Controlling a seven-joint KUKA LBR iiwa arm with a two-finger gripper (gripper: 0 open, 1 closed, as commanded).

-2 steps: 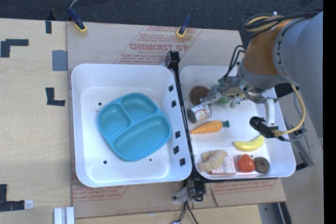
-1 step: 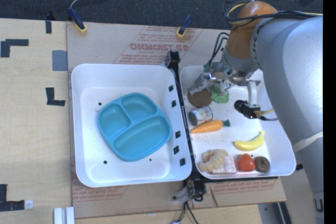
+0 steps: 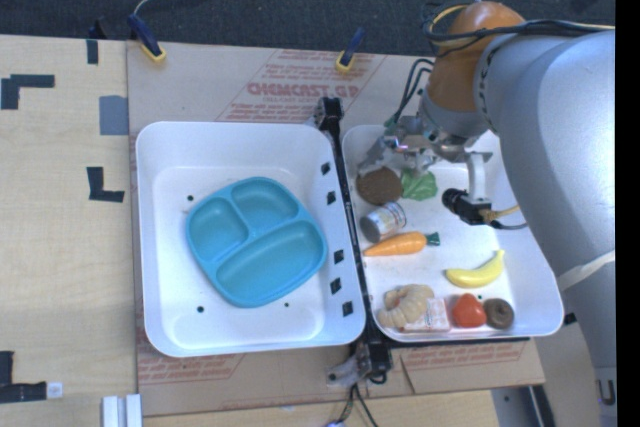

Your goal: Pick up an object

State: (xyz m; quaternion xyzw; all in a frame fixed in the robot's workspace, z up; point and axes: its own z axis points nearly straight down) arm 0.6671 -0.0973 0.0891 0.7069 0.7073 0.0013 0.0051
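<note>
Looking down through the camera view, I see the gripper (image 3: 405, 147) low in the right bin (image 3: 530, 310), finger opening impossible to tell, nothing visibly held, with the brown round object (image 3: 379, 185) just below-left, touching the green leafy piece (image 3: 420, 185).

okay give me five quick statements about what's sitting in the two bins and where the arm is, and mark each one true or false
1. The blue divided plate lies in the left bin. True.
2. The carrot lies on the plate. False: it lies in the right bin, below the small can.
3. The banana is in the right bin. True.
4. The gripper hangs over the left bin. False: it is over the right bin's far end.
5. The tomato is beside the doughnut. True.
</note>
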